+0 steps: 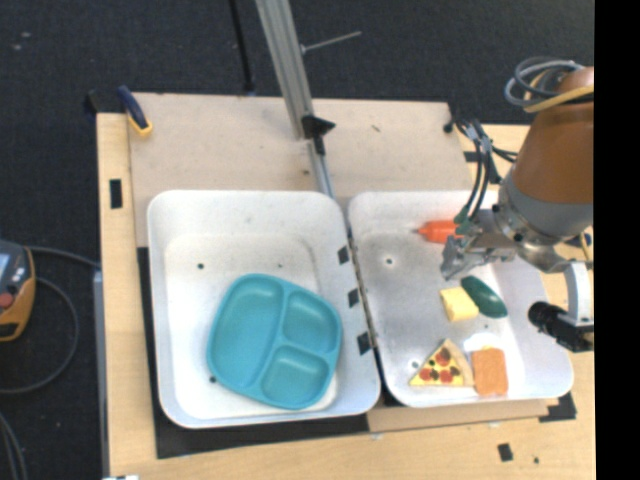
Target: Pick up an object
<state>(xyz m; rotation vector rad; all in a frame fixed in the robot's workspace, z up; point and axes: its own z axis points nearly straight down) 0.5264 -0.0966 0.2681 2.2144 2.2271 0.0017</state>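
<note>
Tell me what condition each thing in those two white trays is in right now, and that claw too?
Teal divided plate: lying flat in the left bin, right side up.
Orange carrot-like toy: lying in the right bin, beside the gripper.
Yellow block: resting loose.
Dark green piece: lying against the yellow block.
Pizza slice toy: flat, topping side up.
Orange slab: flat beside the pizza slice.
Gripper: lowered over the right bin, holding nothing visible.

A pale wooden tabletop [220,148] is sitting on a dark, speckled carpeted floor [60,38]. A slanted aluminium rail [285,53] is rising from the tabletop's far middle. Black cables [50,318] are trailing across the floor at the left, beside an orange-edged device [14,290]. Even light is falling from overhead.
</note>
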